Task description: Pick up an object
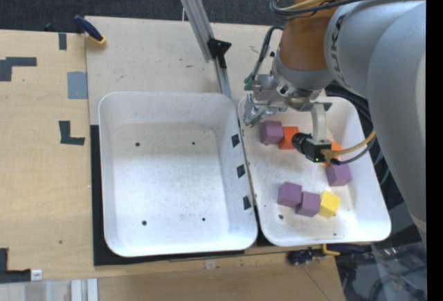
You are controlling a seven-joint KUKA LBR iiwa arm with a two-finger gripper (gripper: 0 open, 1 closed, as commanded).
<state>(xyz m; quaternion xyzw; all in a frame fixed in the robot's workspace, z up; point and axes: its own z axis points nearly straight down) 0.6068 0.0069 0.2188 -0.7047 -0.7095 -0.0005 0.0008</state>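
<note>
The right bin [367, 220] holds several small blocks. A purple cube [271, 132] lies near its upper left, with an orange block [288, 138] touching its right side. My gripper [259, 111] hangs over the bin's upper-left corner, just above and left of that purple cube. Nothing shows in its grasp. Further right a purple cube [338, 173] sits beside a small orange piece [335, 149]. Toward the front lie two purple cubes [289, 193] [308, 204] and a yellow cube [329, 204], close together.
The left bin [111, 154] stands beside the right one, and their walls meet at the middle. A slanted metal bar [197, 9] crosses above the bins' junction. The arm's grey and orange body [311, 30] and cables overhang the right bin's back.
</note>
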